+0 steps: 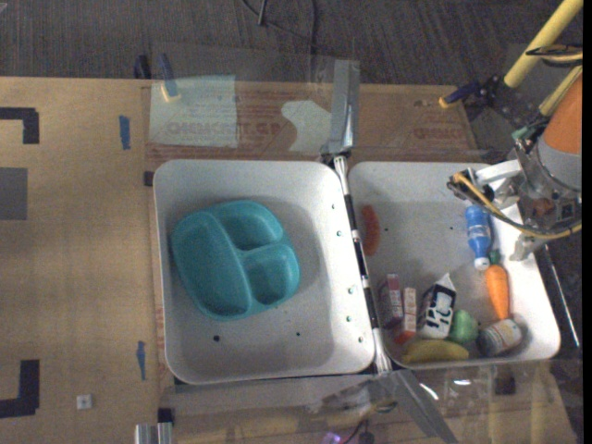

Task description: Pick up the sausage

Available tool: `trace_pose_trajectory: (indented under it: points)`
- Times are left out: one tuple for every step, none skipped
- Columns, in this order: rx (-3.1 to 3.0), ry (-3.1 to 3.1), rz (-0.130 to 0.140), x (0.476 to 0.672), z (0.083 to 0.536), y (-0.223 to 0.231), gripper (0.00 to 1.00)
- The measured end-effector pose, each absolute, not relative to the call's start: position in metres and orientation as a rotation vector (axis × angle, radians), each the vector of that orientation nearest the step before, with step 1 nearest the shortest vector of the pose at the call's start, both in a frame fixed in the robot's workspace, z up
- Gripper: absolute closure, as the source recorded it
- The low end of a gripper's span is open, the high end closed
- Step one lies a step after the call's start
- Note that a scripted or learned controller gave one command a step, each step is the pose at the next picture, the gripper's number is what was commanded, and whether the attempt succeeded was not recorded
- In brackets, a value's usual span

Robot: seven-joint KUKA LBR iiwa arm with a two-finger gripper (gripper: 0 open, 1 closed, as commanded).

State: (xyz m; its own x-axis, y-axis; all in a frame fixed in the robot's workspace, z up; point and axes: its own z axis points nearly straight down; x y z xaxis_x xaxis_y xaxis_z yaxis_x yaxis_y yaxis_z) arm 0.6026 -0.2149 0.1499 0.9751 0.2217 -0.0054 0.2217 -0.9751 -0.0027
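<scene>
Pale wood bench [74, 276], marked with black corner tape and blue tape scraps, carrying two shallow white bins side by side; dark carpet beyond the far edge, with a cable looping across it. Left bin [185, 340] holding a teal divided plate [236, 257]. Right bin [407, 192] crowded toward the near right corner: blue bottle [477, 234], carrot [499, 289], small carton [438, 309], green fruit [463, 326], banana [435, 350], a can [500, 336], red-and-white packets [400, 302]. Grey arm with its orange band [566, 123] hanging over the right bin's far right side, the gripper [525, 234] buried in cables and brackets; cannot tell how far apart its tips stand or whether anything sits in them.

Sausage [369, 228]: small, reddish-orange, lying lengthwise just beside the right bin's left wall, well apart from the gripper and from the clutter.

Likely trouble: that closeness to the wall. Little room on the wall side for a fingertip, so risk of striking the rim or nudging the sausage away. Also a rounded, probably slick shape, apt to roll or squirt out of a pinch across its width. Carrot of similar colour a possible mistaken target.
</scene>
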Motion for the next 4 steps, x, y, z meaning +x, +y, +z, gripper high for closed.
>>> trace_pose_trajectory:
  points:
    - [-3.12, -0.352, -0.001, 0.62, 0.086, -0.111, 0.0]
    - [-3.119, -0.356, 0.011, 0.62, 0.093, -0.112, 1.0]
    - [-3.095, -0.534, 0.009, 0.631, 0.248, -0.16, 1.0]
    - [-3.093, -0.541, 0.019, 0.632, 0.253, -0.159, 1.0]
